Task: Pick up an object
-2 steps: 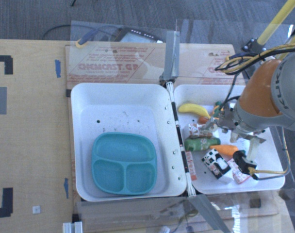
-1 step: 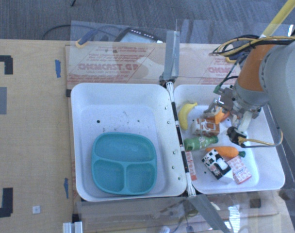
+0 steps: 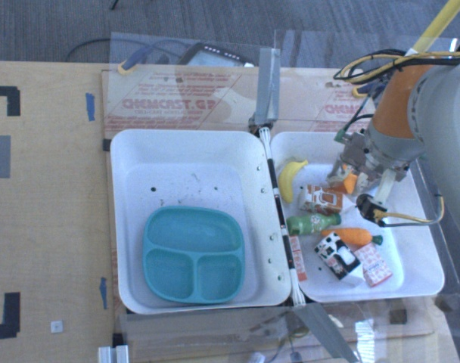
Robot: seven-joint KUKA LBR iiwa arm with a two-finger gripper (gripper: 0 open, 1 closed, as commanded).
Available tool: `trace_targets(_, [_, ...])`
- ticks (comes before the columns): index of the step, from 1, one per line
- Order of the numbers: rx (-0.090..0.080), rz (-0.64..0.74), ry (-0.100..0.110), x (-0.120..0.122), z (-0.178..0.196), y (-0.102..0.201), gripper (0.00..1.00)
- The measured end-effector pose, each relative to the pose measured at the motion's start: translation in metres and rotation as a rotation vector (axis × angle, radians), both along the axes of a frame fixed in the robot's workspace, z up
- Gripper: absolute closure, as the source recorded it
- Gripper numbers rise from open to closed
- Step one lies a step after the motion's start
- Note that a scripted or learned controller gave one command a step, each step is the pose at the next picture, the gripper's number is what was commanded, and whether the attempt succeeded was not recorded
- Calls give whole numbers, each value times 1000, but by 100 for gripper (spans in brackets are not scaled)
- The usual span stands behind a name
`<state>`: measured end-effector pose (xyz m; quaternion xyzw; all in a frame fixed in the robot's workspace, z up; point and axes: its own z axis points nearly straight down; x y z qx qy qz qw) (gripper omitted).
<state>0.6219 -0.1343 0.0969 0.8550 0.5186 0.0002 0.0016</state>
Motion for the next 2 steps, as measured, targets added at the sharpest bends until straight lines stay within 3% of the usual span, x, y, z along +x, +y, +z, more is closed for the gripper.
trace_targets(1, [1,189,-3,-18,-9,1,100])
trace_targets(2, [2,-48,2,31,129,56,100])
